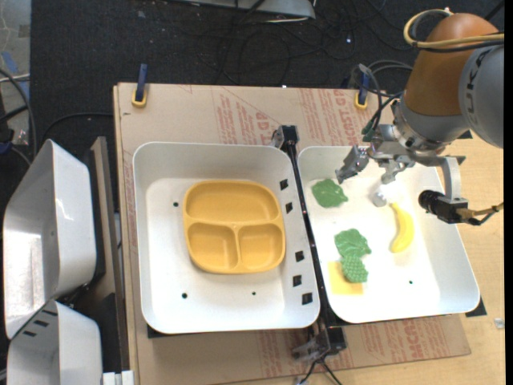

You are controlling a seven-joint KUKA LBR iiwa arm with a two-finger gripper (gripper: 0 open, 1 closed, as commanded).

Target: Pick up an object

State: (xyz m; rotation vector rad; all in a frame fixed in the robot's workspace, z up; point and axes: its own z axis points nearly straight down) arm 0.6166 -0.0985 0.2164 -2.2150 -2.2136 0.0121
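Over the right bin (449, 291) the end effector (370, 175) hangs with its fingers spread, nothing between them, above the bin's upper part. Just left of it lies a flat green piece (328, 192); a yellow banana (401, 228) lies near, to the lower right. A second green object (352, 253) rests partly on a yellow flat piece (344, 285) toward the bin's front. The left bin (156, 295) holds a yellow divided tray (234, 224). Both bins sit on a cardboard-covered counter (208, 111).
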